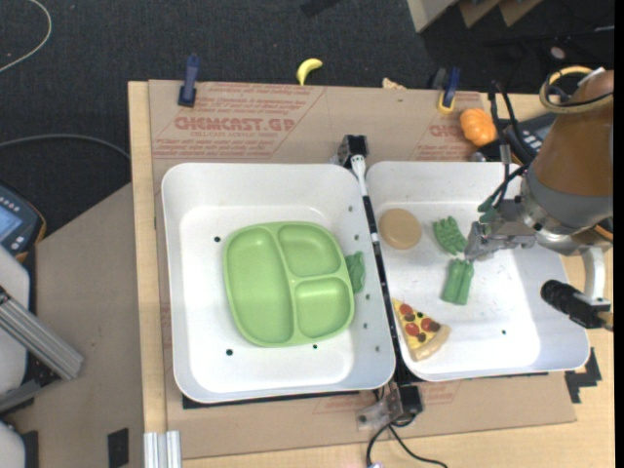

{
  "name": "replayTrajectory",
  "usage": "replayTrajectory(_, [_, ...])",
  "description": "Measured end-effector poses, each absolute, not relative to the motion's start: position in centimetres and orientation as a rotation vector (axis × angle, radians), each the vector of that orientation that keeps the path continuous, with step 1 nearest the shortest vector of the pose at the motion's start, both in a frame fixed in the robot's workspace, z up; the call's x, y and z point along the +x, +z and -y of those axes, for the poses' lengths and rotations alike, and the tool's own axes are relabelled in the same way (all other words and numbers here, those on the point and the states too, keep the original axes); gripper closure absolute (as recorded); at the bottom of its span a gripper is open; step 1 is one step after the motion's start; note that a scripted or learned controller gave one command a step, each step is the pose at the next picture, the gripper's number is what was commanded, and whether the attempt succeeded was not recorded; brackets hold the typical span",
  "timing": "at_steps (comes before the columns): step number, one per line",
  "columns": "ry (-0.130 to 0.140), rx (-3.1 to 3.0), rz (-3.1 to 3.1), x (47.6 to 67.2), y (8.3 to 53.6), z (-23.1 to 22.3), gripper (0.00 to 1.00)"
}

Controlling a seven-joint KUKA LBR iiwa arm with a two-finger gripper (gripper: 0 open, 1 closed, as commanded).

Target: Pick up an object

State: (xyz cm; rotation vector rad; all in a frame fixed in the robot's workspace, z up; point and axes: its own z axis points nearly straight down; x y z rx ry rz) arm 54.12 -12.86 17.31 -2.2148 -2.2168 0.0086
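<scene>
While the grey arm [575, 164] with its orange band reaches in from the right, its pincer [480, 245] hangs over the right bin [546, 359], just above the top end of a green cylinder-like toy [456, 283]. Whether the pincer is spread or pressed together I cannot tell — its tips are too small and dark against the bin, and nothing clearly sits between them. The green toy lies on the bin floor, tilted, at about the bin's middle. Taking that toy as the landmark: a green leafy piece [448, 234] lies just above it, a tan round cookie [400, 229] up and to its left, and a toy pizza slice [421, 328] below and to its left. Further left, in the left bin [195, 359], rests a green divided plate [289, 283] — a small green item [355, 271] touches the plate's right edge.
</scene>
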Motion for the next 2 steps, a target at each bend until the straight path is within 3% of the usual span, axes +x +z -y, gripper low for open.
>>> replayTrajectory(1, [0.007,-2.225,2.214,56.8,9.3,19.8,1.0])
replayTrajectory(2, [-0.009,-2.232,2.23,53.9,23.0,19.7,1.0])
